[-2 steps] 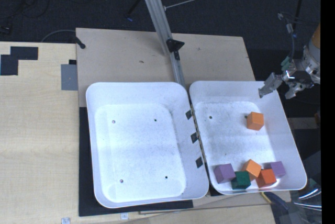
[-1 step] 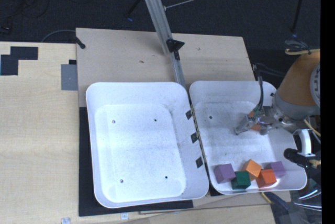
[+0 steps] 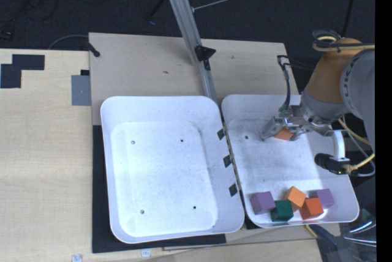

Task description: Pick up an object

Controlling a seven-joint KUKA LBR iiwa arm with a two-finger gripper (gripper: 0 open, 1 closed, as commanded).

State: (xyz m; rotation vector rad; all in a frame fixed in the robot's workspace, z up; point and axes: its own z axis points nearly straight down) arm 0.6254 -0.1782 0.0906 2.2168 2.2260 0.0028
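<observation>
We cannot make out the gripper's [image 3: 283, 130] tips clearly: they sit low in the right bin [image 3: 263, 169], partly masked by the wrist and a cable, and an orange block [image 3: 283, 135] shows between the metal fingers, so we read them as clamped on it, near the bin's upper part. Much of the arm [image 3: 343, 80] is cut off at the frame's right side. How high the block sits off the bin floor we cannot tell.

The two white bins rest side by side on a pale wooden bench [image 3: 43, 150], with a dark floor and loose cables beyond. The left bin [image 3: 159, 169] shows a speckled white floor with a few small dark dots.

Along the right bin's near edge lie a purple block [image 3: 263, 201], a green block [image 3: 282, 210], an orange cube [image 3: 296, 196], a red-orange block [image 3: 312, 207] and a smaller purple block [image 3: 325, 197], clustered close together and well apart from the gripper. A slanted aluminium rail [image 3: 184, 16] rises behind the bins.
</observation>
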